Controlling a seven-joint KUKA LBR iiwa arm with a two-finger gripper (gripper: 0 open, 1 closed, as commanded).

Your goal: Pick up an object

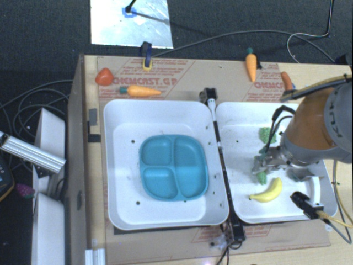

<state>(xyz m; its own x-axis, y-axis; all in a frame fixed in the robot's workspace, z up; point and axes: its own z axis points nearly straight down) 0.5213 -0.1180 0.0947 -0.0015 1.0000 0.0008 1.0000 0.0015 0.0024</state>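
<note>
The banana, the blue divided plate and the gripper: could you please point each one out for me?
banana point(268, 192): camera view, middle of its curved body.
blue divided plate point(174, 167): camera view, central ridge between compartments.
gripper point(263, 167): camera view, low in the right bin, by the green object.

bins 2 point(118, 148) | tray 1 point(174, 166) | banana 1 point(267, 191) | carrots 3 point(143, 91)
</note>
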